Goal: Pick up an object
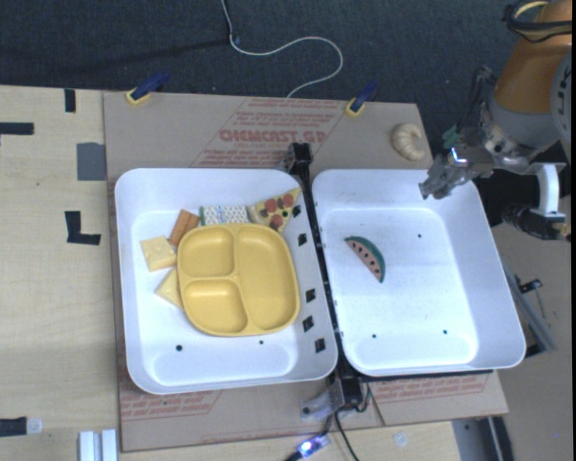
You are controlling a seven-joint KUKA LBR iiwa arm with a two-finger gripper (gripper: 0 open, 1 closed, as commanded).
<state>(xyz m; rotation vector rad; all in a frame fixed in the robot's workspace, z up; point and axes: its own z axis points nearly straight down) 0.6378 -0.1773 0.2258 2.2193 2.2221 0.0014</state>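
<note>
From the camera above the bench, the gripper [448, 176] hangs over the far right corner of the right bin [480, 257], at the rim. Whether it is open or shut cannot be told; it looks dark and small here, and nothing shows in its grasp. Inside the right bin lies a watermelon-slice toy [367, 256], red with a green rind, well apart from the gripper and nearer the bin's left wall. The left bin [139, 257], touching the right bin along their shared edge, holds a yellow divided plate [238, 279] with three compartments. Tucked at the plate's far and left sides are several small food toys: a pizza slice [278, 206], a brown cracker-like piece [183, 226] and pale yellow pieces [157, 254]. Beyond the right bin's far edge, a beige lump [410, 140] sits on the cardboard sheet [259, 133].
</note>
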